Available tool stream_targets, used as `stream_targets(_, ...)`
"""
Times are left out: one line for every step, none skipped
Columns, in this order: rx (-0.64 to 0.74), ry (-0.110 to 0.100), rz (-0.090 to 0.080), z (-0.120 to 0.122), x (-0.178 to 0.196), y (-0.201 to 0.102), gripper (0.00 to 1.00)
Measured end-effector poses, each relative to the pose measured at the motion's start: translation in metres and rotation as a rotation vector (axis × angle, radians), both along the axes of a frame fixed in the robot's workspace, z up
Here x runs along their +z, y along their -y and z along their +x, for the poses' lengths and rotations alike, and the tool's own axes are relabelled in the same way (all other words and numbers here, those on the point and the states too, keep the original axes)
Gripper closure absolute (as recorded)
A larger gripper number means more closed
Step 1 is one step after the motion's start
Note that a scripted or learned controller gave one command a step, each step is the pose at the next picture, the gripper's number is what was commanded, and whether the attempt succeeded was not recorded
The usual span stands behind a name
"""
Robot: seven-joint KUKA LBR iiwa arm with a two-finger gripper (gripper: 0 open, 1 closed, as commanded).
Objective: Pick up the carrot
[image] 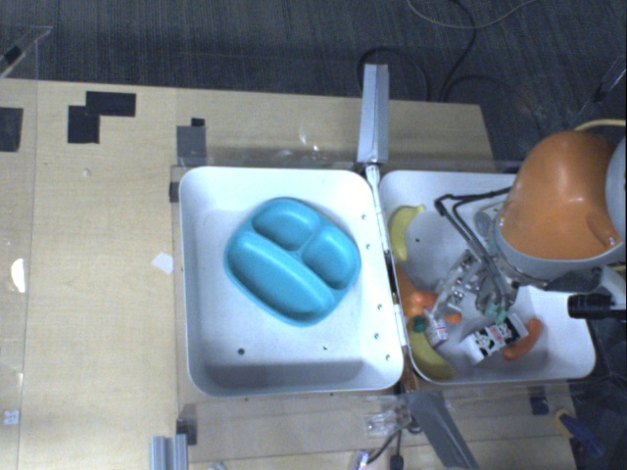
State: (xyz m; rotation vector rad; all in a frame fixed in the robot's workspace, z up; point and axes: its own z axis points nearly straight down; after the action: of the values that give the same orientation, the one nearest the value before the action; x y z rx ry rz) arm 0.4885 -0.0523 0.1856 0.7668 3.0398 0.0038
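The carrot (523, 339), a short orange-red stick, lies near the front right of the right bin (573, 365). My gripper (456, 306) hangs low over the middle of that bin, under the arm's orange band (563, 199). It sits to the left of the carrot, close above a small round orange thing (419, 303) and a white and black item (490, 341). The carrot rests on the bin floor, apart from the gripper.
A yellow banana (403, 231) lies at the right bin's back left, and another yellow piece (429, 357) at its front left. The left bin (206, 360) bears a blue divided plate (292, 258). A metal post (373, 116) stands behind the bins.
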Motion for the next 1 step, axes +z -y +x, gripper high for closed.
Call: stream_targets(0.088, 0.002, -0.001, 0.0005, 0.0380, -0.0271, 1.00)
